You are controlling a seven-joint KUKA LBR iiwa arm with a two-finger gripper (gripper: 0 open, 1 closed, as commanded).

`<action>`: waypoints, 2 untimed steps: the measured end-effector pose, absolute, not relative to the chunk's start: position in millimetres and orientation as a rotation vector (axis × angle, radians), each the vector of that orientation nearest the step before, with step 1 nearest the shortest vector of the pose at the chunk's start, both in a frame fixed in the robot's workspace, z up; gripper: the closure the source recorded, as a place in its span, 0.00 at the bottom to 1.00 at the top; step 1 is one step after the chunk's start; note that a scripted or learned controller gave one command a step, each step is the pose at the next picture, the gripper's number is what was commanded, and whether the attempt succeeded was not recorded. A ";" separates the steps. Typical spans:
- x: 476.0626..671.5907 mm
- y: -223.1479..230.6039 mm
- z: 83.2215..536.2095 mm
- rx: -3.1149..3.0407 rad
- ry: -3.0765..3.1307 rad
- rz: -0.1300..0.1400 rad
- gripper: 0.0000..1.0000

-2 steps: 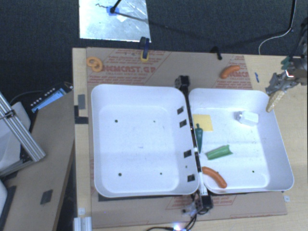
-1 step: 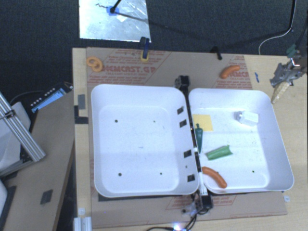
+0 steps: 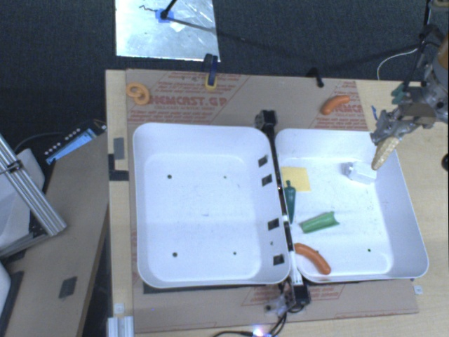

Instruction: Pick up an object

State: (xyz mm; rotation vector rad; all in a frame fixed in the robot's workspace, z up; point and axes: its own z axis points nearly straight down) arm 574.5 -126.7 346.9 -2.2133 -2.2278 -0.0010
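The arm reaches in from the right at the far side of the scene, its wrist bent downward so that the pincer hangs over the far right corner of the right bin. The pale, tapered fingertips come together into a single point with no gap visible between them, so the pincer looks closed, and nothing is held in it. The tip sits just above the bin's rim and slants down toward the left.

Inside the right bin, a small clear plastic piece lies just left of the pincer tip, near it but apart. A yellow square lies flat near the divider between the bins, with a dark teal marker-like object just beside it along that left wall. A green pepper-shaped object lies nearer the middle, and an orange sausage-shaped object rests at the near left corner of the bin.

The left bin sits beside it on the desk. On the desk at the far side, outside the bins, lie another orange sausage shape and, well to the left, an orange ring.
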 end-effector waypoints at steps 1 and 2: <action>616.6 -129.4 445.6 -2.223 -2.237 -0.012 1.00; 616.0 -109.7 482.1 -2.218 -2.232 -0.007 1.00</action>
